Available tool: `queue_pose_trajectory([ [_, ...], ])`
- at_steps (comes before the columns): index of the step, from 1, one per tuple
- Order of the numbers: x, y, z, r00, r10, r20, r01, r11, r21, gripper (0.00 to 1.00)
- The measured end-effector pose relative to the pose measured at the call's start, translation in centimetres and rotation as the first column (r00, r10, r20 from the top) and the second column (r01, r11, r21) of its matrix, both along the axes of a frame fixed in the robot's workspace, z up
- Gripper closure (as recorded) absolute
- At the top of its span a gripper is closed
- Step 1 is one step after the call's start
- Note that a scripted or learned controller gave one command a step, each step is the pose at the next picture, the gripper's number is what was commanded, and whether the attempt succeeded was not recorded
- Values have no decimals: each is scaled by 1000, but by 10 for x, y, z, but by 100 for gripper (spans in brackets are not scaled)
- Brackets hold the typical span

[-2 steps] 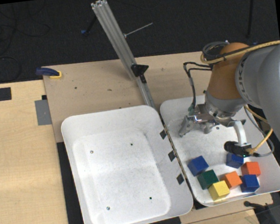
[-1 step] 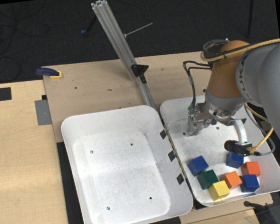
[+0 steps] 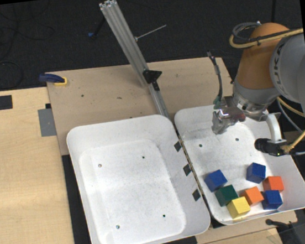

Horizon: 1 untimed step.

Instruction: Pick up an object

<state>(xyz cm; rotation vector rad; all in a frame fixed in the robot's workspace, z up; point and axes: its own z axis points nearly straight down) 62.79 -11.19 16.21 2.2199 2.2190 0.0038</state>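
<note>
Two white bins; seven blocks below the jaws: three blue, two orange, one green, one yellow.

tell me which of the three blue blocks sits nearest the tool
The blue block at the cluster's upper left, beside the green block. The other two lie farther right, toward the bin's far corner from the tool.

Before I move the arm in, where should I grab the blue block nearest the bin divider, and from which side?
Take the blue block across its two upright side faces, coming straight down from above. Its left and far sides face bare bin floor, while the green block sits close at its near-right corner, so setting the jaws on the faces away from that corner looks safest. The gripper hangs over the right bin.
</note>
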Motion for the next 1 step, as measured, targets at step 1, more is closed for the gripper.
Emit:
queue_pose_trajectory([
  [1,-4,4,45,1000,1,-1,-1,1000,0,100],
])
